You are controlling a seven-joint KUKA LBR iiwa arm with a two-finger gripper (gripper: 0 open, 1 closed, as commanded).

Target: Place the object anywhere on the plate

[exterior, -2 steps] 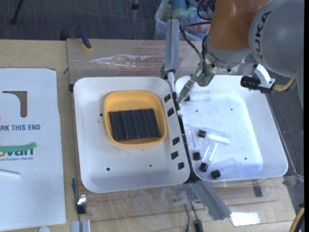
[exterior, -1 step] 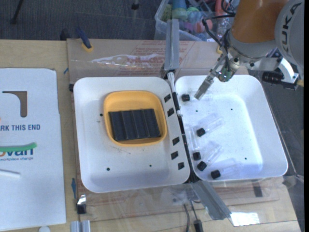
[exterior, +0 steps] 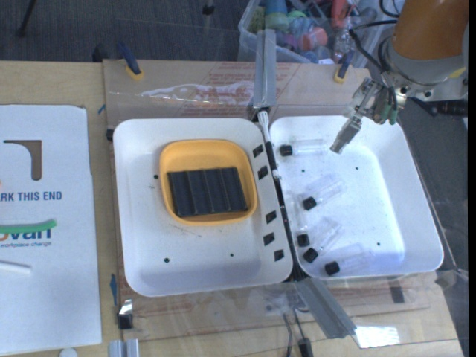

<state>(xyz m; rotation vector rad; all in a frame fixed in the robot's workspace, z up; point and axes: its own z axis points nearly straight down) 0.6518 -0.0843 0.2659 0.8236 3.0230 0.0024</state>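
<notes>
- The claw (exterior: 343,141) is hanging over the far part of the right bin (exterior: 416,199); whether it is spread or pressed together, I cannot tell.
- Clear vials with black caps (exterior: 309,201) are lying below and left of the claw.
- The yellow plate (exterior: 206,153) is sitting in the left bin (exterior: 141,199), well left of the claw, carrying a dark ridged block (exterior: 207,192).
- The wooden counter (exterior: 178,80) is stretching beyond; a box of colourful clutter (exterior: 305,13) is standing behind it.

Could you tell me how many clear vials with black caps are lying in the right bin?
5, possibly more: vials at the far left, middle, lower middle, near left and near edge.
</notes>
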